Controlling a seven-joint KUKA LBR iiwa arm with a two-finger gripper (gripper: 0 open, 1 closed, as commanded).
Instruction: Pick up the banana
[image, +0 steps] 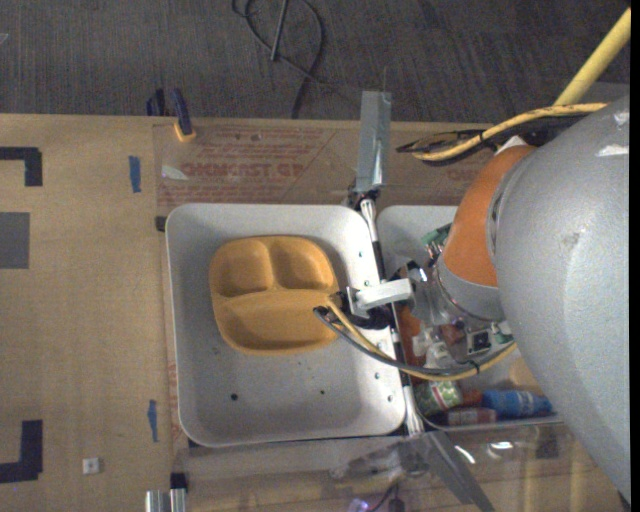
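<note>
Gripper (440, 325) hangs over the right bin (400, 235); we cannot tell whether it is clenched or released, nor where the banana lies. At its five o'clock we see a blue bottle (515, 403); at nine, an orange divided plate (270, 295) in the left bin (190, 330).

I cannot tell from here where the banana lies. The jumble inside the right-hand shallow white bin (405, 235) is mostly hidden beneath the grey arm (570, 280).

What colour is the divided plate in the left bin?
The divided plate is plain orange-yellow, no pattern; the camera view shows it best.
</note>
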